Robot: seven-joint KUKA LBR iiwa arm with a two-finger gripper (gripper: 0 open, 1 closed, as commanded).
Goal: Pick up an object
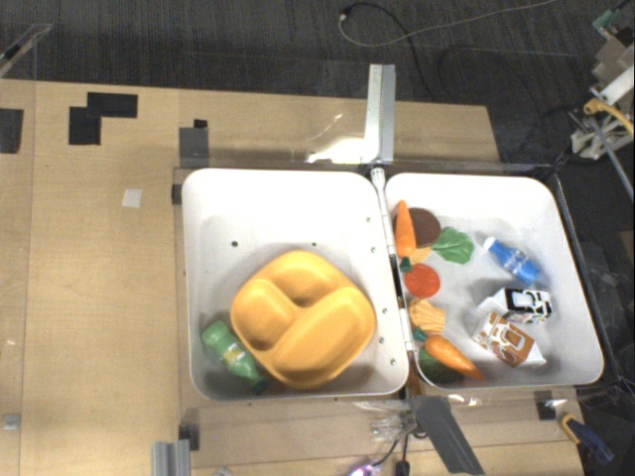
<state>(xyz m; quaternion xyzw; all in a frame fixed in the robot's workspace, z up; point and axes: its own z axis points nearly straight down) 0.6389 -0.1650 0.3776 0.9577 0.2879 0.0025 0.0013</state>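
Camera view: orange carrot point(405, 229), tapered.

A green object point(230, 352) lies partly hidden under the yellow divided plate point(303, 315).

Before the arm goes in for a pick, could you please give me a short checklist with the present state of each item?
1. Pickable objects present in the right white bin: ok; a small blue plastic bottle, a black-and-white toy car and a round red disc lie there.
2. Blue bottle free of neighbours: ok; it lies apart.
3. Upright orange toy carrot clear of the wall: not ok; it hugs the divider.
4. Left white bin easy to pick from: not ok; a large yellow divided plastic dish partly covers a green object.
5. Gripper state: cannot tell.
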